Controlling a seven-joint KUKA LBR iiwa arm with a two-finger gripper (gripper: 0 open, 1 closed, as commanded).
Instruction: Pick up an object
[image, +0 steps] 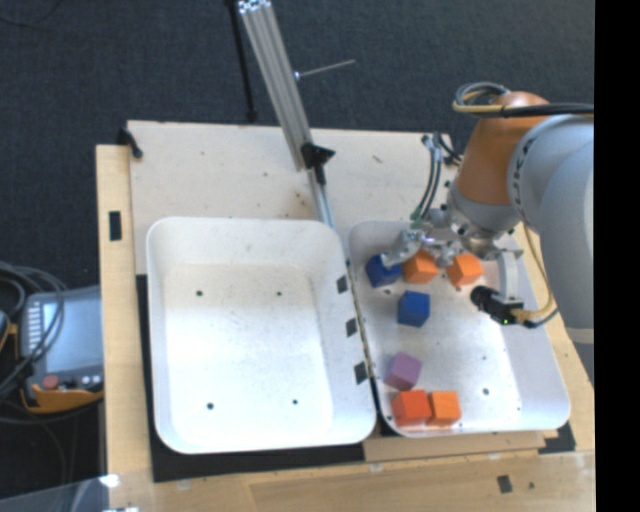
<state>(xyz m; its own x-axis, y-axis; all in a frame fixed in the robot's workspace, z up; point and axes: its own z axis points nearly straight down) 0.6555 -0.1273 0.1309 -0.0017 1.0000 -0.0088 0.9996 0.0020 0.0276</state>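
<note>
Where the arm (530, 165) reaches over the right bin (535, 385), its gripper (437, 248) is seen above orange cubes (442, 267); jaw state cannot be told.

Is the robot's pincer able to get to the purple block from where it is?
Probably yes. The purple block sits apart in the right bin, nothing on top. The pincer hangs over the bin's far end, and only a blue block lies between.
</note>
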